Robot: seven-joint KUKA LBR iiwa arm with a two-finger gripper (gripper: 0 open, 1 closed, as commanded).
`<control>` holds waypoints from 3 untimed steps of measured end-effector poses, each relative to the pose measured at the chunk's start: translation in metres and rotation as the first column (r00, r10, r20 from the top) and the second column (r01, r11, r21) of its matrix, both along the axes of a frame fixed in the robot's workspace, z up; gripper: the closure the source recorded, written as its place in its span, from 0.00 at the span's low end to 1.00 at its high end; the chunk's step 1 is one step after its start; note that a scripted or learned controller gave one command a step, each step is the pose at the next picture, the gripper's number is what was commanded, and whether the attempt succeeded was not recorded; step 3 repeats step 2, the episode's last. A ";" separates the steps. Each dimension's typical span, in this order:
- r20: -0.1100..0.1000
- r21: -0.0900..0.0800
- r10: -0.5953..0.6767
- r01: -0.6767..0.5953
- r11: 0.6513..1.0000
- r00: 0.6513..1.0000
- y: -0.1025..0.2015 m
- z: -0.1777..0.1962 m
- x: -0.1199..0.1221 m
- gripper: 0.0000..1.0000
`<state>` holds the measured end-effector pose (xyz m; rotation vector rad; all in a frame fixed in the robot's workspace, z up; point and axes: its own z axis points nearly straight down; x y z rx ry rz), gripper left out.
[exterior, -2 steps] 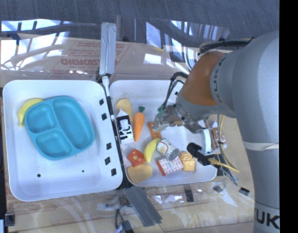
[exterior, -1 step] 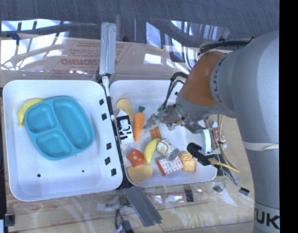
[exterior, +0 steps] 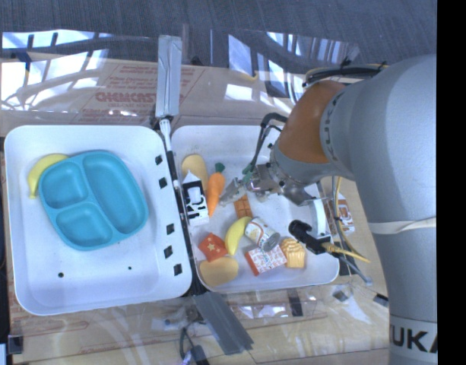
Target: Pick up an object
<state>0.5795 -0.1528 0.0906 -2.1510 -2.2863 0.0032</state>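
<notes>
My gripper (exterior: 236, 190) hangs low over the middle of the right bin (exterior: 240, 139), reaching in from the right. It sits just right of an orange carrot (exterior: 216, 189) and just above a small orange block (exterior: 243, 207). A black-and-white milk carton (exterior: 193, 199) lies left of the carrot, with a pale rounded piece (exterior: 193, 165) behind it. Nearer the front lie a yellow banana (exterior: 236, 234), a small can (exterior: 261, 234), a red packet (exterior: 264, 260), a red piece with a star (exterior: 212, 245), a tan bread-like piece (exterior: 219, 271) and a yellow waffle-like piece (exterior: 294, 253).
The left bin (exterior: 35, 280) holds a blue divided plate (exterior: 96, 198) with a second yellow banana (exterior: 41, 170) tucked under its far left edge. The arm's wrist and orange band (exterior: 309, 131) cover the right bin's right side. Cardboard (exterior: 118, 90) lies behind the bins.
</notes>
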 end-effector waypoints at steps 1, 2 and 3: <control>0.000 0.001 0.004 -0.004 1.000 1.000 0.001 0.010 0.001 1.00; 0.008 0.003 -0.045 0.045 0.999 0.999 0.099 0.105 0.023 1.00; 0.008 0.003 -0.045 0.045 0.999 0.999 0.099 0.105 0.023 1.00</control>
